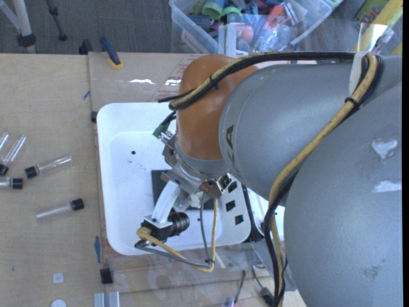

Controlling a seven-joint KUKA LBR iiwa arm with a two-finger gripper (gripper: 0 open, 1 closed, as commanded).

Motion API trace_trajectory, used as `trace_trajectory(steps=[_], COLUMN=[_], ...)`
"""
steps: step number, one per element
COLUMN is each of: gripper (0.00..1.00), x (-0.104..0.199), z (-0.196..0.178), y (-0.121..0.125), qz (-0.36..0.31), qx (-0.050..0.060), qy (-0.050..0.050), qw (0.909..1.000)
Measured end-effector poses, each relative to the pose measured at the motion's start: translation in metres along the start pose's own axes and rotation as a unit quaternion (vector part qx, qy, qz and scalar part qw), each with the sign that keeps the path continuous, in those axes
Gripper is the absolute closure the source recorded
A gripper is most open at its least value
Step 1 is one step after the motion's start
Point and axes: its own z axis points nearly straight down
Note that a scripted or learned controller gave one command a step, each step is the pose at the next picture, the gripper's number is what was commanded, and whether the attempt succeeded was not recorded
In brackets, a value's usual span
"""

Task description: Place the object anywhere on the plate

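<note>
The object cannot be picked out with certainty. The nearest candidate is a dark flat rectangle [158,183] lying on the floor of the white bin [118,190], toward the bin's right side, with its right edge covered by the wrist. Whether it is a loose thing or a shadowed part of the tool is hard to tell. The arm covers whatever lies in the bin's right half, so where the plate sits cannot be told.

The gripper [203,196] hangs under the orange band [201,107], over the bin's right part and just right of the dark rectangle. Its tip is hidden from this angle, so I cannot tell whether it is wide, narrow or closed on anything.

A tiny dark speck [133,152] marks the bin floor toward its far left. The grey arm [307,139] reaches in from the bin's right, cut off by the frame. Left of the bin, clear vials with black caps [52,165] lie scattered on the wooden bench [38,107]. Beyond the bin stands a clear tub [192,18] of coloured toys, and a blue clamp [112,54] lies near the bin's far left corner.
</note>
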Motion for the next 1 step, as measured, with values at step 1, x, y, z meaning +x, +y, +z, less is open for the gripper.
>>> trace_trajectory(steps=[1], gripper=[1.00], x=[-0.0515], z=[-0.0559], y=[0.0511], qz=[-0.050], qx=[-0.002], qy=[0.002], qw=[0.9987])
